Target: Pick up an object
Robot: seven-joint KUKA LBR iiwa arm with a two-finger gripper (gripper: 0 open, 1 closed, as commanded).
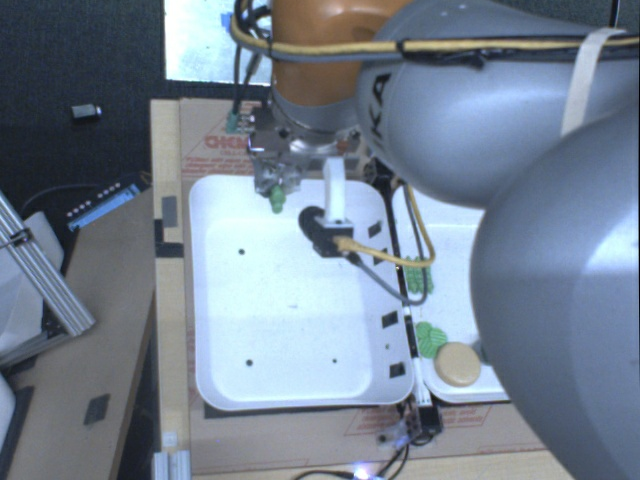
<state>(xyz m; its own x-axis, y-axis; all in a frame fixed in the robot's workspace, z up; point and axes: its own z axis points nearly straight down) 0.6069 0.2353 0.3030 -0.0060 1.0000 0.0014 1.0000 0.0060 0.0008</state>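
Arm over the left bin's far edge, objects off in the right bin.

I see the arm (480, 118) covering most of the right bin (455, 393); the left bin (290, 308) lies beneath my tool (300, 203). I cannot tell its opening, and nothing shows held. The tan round object (459, 364) and green object (431, 339) sit touching, toward the near right of the tool, well apart from it.

Even, soft light; slight blur.
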